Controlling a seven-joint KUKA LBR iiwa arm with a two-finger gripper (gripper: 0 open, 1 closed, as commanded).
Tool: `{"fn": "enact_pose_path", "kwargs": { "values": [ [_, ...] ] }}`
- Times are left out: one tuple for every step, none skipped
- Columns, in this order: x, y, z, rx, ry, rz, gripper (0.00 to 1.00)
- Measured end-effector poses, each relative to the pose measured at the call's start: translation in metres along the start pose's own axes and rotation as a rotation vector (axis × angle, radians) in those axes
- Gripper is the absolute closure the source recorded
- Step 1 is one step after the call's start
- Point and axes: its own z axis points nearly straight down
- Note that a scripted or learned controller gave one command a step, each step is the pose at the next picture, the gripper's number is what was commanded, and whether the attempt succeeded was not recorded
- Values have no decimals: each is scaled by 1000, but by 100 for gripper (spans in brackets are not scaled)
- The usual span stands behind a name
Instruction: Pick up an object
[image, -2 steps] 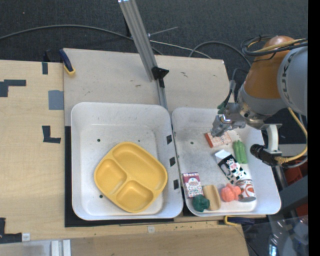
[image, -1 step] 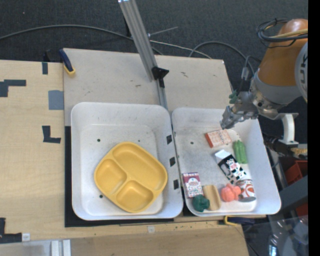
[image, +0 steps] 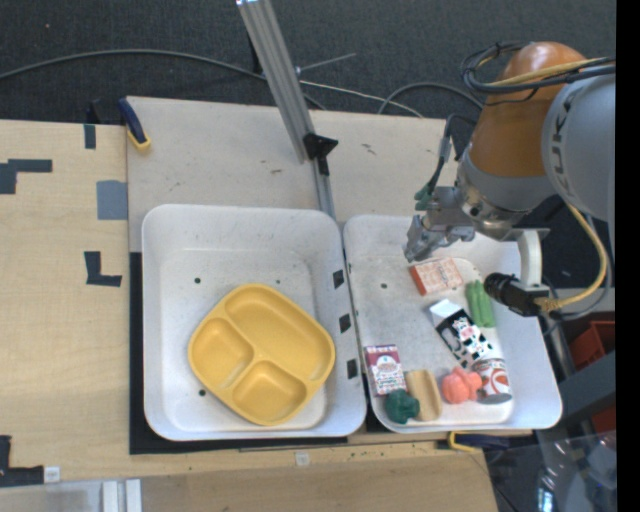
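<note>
Grey jointed metal arm with orange band (image: 530, 110) reaching in from the right, bent downward; small grey two-finger gripper (image: 422, 243) hanging low, pointing down-left; empty-looking.

A pale wooden bench top (image: 60, 300) fills the nine o'clock side, marked with dark tape pieces (image: 95, 268) and a grey patch (image: 112, 199). A lighter board (image: 230, 150) lies toward twelve o'clock, with a blue and yellow clamp (image: 133, 122) at its eleven o'clock corner. A slanted metal post (image: 280, 75) rises from the board toward twelve o'clock. Beyond lies dark carpeted floor (image: 120, 40), crossed by thin cables (image: 180, 58). Light is even, with soft shadows.
</note>
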Motion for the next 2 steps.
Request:
{"fn": "enact_pose_path", "kwargs": {
  "values": [
    [47, 7, 15, 1, 0, 0, 100],
    [101, 20, 8, -2, 1, -2, 100]
  ]
}}
